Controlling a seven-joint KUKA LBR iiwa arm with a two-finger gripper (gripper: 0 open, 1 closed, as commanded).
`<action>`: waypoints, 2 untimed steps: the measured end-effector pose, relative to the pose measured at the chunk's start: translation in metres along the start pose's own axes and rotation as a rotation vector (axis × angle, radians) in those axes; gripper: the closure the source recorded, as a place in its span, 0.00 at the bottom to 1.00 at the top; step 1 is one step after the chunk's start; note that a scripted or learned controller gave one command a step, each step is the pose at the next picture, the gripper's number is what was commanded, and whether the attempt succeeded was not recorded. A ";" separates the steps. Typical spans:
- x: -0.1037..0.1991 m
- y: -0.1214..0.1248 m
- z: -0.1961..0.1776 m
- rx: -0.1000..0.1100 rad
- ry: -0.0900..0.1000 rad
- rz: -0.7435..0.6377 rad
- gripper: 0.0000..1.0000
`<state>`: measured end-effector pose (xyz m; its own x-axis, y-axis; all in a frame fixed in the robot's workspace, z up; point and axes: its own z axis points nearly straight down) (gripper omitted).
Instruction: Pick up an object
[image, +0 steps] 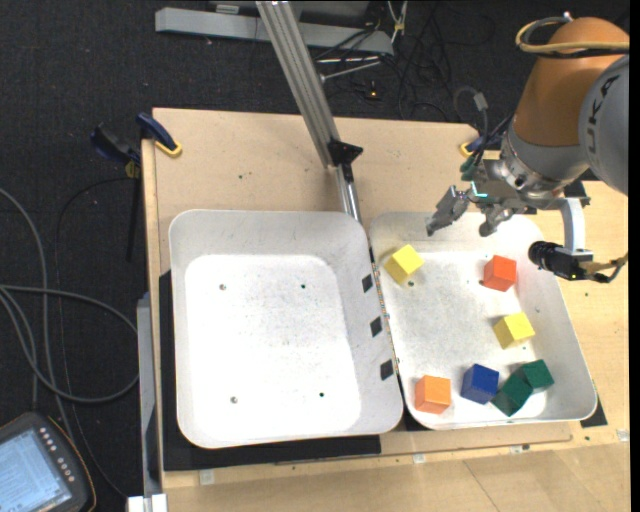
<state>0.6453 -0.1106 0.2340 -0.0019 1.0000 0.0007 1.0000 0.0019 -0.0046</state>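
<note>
Hovering over your right bin's far edge, the gripper is spread wide, grasping nothing; you have the yellow cube below-left of it, the red-orange cube just below-right

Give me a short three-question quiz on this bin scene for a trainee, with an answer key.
1. True or false: all the blocks lie in the bin nearer the arm.
2. Multiple choice: which block lies nearest the divide between the bins? A) red block B) blue block C) yellow block at the far end
3. Fill in: the tool hovers above the bin's ___ end.

Key:
1. True: the right bin holds them all; the left bin holds none.
2. C, the yellow block; the red block and blue block lie further off.
3. Far; the tool is above that rim.
</note>
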 end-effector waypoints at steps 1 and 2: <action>0.000 0.000 -0.003 -0.004 -0.001 -0.001 0.00; 0.008 0.004 0.046 0.000 -0.001 -0.001 0.00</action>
<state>0.6490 -0.1024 0.1882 -0.0031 1.0000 -0.0001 1.0000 0.0031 -0.0045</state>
